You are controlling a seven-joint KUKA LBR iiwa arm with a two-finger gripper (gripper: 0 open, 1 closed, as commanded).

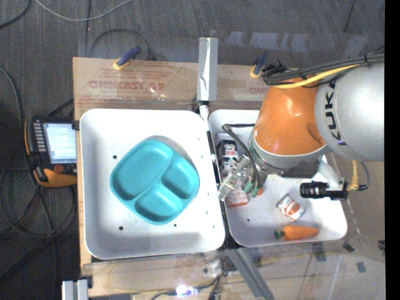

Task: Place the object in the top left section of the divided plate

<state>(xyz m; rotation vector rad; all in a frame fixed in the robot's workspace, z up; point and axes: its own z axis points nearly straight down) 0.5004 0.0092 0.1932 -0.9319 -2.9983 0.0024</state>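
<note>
You're looking down on a brown cardboard-topped bench [137, 83] w/ faded red print, not legible, on dark grey carpet [187, 11] w/ loose cables. A handheld pendant [53, 149] w/ lit screen sits at the bench's left edge. On the arm's grey shell [356, 114] you can read "KU", rest cut off.

Left bin [94, 217] holds the teal divided plate [156, 179], all sections bare. Right bin [325, 227] holds a carrot [297, 232] near its front, a small red-and-white can [290, 207] just above it, and a red-and-white packet [236, 195] under the gripper [239, 175]. Gripper hangs low at that bin's left side, by the divider; fingers lost in clutter, can't tell wide or closed, or whether anything's held.
</note>
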